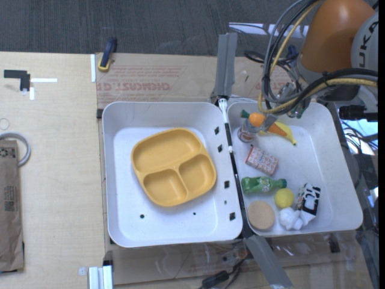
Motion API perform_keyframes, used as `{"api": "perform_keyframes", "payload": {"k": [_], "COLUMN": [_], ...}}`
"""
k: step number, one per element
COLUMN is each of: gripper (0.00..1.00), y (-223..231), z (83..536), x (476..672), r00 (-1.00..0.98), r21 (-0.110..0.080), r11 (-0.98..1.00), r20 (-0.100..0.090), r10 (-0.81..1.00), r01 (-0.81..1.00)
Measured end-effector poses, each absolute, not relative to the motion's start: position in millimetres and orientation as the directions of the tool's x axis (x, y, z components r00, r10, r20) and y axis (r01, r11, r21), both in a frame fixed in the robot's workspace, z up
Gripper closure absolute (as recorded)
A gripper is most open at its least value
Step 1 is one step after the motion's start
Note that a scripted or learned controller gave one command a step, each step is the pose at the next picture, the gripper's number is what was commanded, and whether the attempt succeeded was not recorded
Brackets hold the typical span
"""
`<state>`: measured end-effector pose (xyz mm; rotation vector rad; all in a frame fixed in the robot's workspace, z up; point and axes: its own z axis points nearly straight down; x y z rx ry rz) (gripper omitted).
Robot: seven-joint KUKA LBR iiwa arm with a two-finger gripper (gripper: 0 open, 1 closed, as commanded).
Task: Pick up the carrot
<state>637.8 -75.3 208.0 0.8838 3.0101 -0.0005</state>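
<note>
The carrot point(260, 120) is a small orange piece at the back left of the right bin point(337, 161). It lies between a small jar point(246, 131) and a yellow banana point(284, 132). My gripper point(286, 106) hangs just above and to the right of the carrot, under the orange-banded wrist and a tangle of cables. The cables and the gripper body hide the fingertips. I cannot tell whether anything touches the carrot.
The right bin also holds a pink patterned box point(261, 160), a green bottle point(260, 185), a lemon point(284, 197), a tan disc point(261, 214), a white lump point(292, 220) and a black-and-white object point(310, 198). A yellow divided plate point(174, 166) lies in the left bin point(120, 209).
</note>
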Motion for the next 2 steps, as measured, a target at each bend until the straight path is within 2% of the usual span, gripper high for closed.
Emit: {"api": "perform_keyframes", "payload": {"k": [1, 2], "gripper": [1.0, 1.0], "y": [-76.2, -55.2], "z": [234.3, 237.4], "x": [601.4, 594.1], "r00": [-0.78, -0.91], "r21": [0.0, 0.0], "r11": [0.78, 0.91], "r20": [-0.002, -0.001], "r10": [0.626, 0.415], "r01": [0.626, 0.415]}}
